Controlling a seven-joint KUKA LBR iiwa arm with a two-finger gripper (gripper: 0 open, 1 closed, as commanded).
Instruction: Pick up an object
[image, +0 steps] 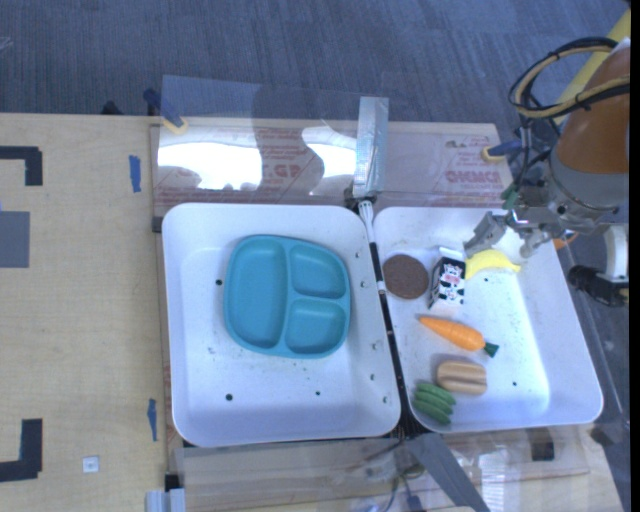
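The right bin (560, 380) holds several toy foods. A yellow piece (493, 264) lies near its back, beside a black-and-white carton (450, 281) and a brown round disc (406, 276). An orange carrot (456, 333), a tan bun (461, 376) and a green piece (434, 400) lie nearer the front. My gripper (508, 236) hangs over the bin's back right part, just above and behind the yellow piece. It is open, with nothing between its fingers.
A blue sectioned plate (288, 297) lies in the left bin (190, 380). A metal divider post (369, 150) stands behind the seam between the bins. Yellow and black cables (560, 75) loop above the wrist at the right.
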